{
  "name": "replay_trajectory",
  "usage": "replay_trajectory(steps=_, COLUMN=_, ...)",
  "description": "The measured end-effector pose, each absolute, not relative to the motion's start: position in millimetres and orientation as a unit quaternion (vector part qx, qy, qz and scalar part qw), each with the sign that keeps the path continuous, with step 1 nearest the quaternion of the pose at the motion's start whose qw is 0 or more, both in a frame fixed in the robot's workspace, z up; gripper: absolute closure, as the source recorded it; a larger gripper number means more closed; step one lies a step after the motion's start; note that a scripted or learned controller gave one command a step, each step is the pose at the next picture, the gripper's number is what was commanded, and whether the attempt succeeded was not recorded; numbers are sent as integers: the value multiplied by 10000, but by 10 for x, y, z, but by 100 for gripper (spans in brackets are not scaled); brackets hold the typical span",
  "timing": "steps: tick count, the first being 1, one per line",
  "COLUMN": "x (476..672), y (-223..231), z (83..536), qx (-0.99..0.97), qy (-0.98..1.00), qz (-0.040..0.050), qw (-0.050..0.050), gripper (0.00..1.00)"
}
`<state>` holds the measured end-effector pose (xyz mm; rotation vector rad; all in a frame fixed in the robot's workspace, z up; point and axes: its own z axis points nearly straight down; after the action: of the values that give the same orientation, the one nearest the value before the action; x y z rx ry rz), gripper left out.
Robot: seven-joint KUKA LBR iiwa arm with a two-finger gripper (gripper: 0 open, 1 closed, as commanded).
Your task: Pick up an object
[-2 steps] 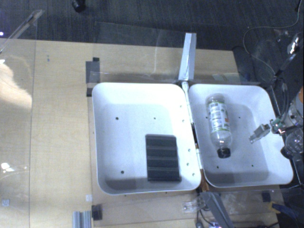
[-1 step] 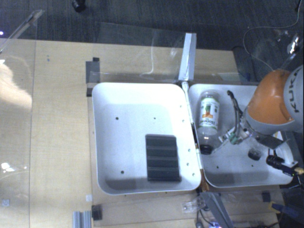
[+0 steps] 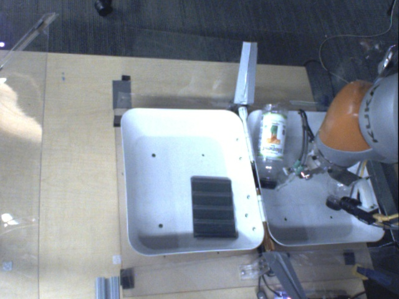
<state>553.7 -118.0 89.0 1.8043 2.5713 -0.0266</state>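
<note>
- The surface [image 3: 75,185] was pale wood and carried two shallow white bins side by side.
- The left bin [image 3: 143,167] held a black ribbed block [image 3: 213,207], which lay flat near the bin's front edge, toward its right corner, with its long side running front to back.
- The right bin [image 3: 312,226] held a clear plastic bottle [image 3: 272,145] with a white label bearing green and orange print. It lay on its side along the bin's left wall, its dark cap end pointing toward the front and its base near the bin's back left corner.
- The grey arm, with its orange band [image 3: 344,120], reached in over the right bin's back right part.
- The gripper [image 3: 301,170] sat low in the right bin, just to the right of the bottle's front half; whether it touched the bottle could not be told.
- Whether the gripper was spread or pressed together could not be told, as wires and the wrist hid it.
- A grey post [image 3: 245,73] stood at the back between the two bins.
</note>
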Motion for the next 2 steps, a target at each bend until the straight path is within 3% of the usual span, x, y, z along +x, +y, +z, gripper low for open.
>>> replay_trajectory(steps=2, x=6411, y=-1084, z=901, qx=5464, qy=8375, qz=-57, qw=97, gripper=0)
